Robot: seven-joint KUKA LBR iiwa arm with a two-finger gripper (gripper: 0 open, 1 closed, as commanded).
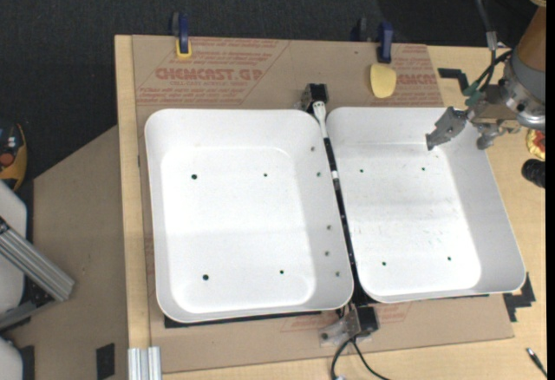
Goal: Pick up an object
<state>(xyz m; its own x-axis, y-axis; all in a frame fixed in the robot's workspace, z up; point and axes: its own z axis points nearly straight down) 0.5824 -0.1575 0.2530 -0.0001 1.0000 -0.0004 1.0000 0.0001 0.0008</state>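
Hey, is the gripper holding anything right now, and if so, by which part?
Nothing is held. The gripper hangs over the far right corner of the right bin, and no object shows between its fingers.

A single fixed camera looks down at a slant from above the bench (260, 66), far enough back to take in both white bins: the left bin (173, 222) fills the centre-left of the frame, the right bin (486, 222) the centre-right, while the arm (529, 83) enters at the upper right edge
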